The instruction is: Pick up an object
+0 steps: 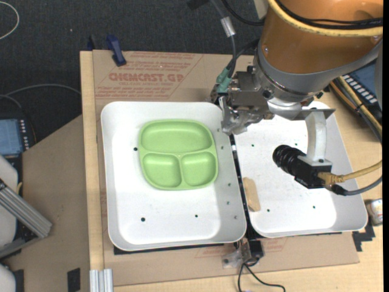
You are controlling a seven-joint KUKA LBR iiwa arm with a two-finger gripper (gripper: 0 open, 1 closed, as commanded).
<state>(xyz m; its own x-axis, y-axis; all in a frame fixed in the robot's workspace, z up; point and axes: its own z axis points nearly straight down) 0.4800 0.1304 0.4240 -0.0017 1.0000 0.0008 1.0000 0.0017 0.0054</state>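
The arm (pixel 322 35) is cut off by the top and right edges, and its bulk hides the far rim of the right bin (pixel 304 218) and part of the counter (pixel 158 72) behind it. The tool (pixel 234 121) sits half under the wrist at the bins' shared edge, so its fingers cannot be made out. A small tan object (pixel 251 194) at the right bin's near-left wall is too small to identify.

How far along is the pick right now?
Nothing looks picked yet. The green divided plate lies flat in the left bin, and the small tan piece lies in the right bin. The gripper sits at the bins' shared edge; the grasp and lift remain.
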